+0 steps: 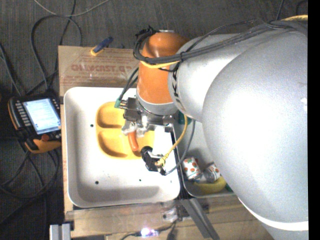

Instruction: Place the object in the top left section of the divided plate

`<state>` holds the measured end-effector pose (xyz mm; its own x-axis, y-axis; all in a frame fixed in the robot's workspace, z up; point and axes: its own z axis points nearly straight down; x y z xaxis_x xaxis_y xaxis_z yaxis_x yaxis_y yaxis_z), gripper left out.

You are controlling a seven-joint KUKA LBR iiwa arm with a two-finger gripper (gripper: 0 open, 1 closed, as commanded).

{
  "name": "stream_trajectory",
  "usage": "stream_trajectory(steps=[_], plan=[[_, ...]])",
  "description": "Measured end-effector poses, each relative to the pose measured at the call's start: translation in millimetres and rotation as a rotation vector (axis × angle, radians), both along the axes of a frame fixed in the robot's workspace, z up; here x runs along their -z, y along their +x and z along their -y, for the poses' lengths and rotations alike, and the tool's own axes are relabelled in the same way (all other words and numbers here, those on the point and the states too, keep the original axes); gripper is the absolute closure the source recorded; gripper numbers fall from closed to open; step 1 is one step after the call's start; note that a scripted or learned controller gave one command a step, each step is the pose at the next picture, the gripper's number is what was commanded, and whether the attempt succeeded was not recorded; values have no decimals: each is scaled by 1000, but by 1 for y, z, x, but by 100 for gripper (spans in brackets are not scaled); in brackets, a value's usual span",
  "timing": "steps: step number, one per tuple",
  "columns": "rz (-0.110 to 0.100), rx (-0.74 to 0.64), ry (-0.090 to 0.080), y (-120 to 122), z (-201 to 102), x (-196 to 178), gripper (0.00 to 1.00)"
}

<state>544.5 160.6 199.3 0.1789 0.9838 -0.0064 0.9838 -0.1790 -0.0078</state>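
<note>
Carrot-like orange object [133, 142] sits at the gripper [136, 136], low over the yellow divided plate [107, 134] in the left bin [80, 184]; you cannot tell whether it is gripped. Near to far: right bin [186, 188] with a cup [191, 168], plate, arm [160, 74]. Risk: a drop here lands in the wrong section, since the wrist hides the dividers.

One fixed camera looks down from above at a slant on the table [70, 74] and its two white bins [80, 184]; the arm [250, 109] enters from the right, close to the lens and looming large
</note>
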Motion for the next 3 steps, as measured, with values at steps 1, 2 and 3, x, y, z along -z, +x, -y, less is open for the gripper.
stream_trajectory(steps=[1,2,3], plan=[[2,-81,-3,31,6,-5,100],[3,-81,-3,31,6,-5,0],[-5,-83,-6,31,5,-10,100]])
